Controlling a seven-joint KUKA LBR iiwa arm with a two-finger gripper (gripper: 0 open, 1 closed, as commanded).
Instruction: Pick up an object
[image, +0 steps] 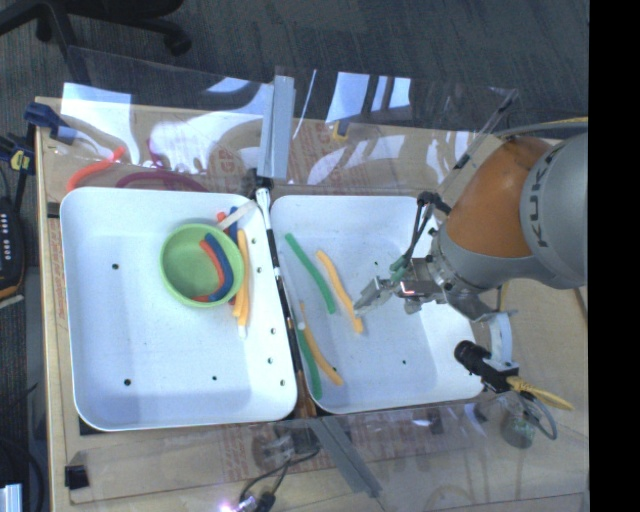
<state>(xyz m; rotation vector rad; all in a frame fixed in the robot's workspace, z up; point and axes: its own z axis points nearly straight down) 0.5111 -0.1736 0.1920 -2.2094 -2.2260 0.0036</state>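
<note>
My gripper (368, 296) hangs low in the right bin (420, 385), near its middle, reaching in from the right. Just left of it lies a long orange strip (336, 282), whose lower end comes close beneath the gripper tip. A green strip (309, 270) lies parallel, further left. Near the bin's left wall rest another orange strip (322, 358) and a dark green one (312, 368). I see nothing held by the gripper.
The left bin (130, 350) holds a green bowl (190, 265) with red and blue curved pieces inside, and an orange stick (241, 295) beside it. The divider between the bins (283, 320) runs close to the strips. Cables and clamps lie off the bench's lower right.
</note>
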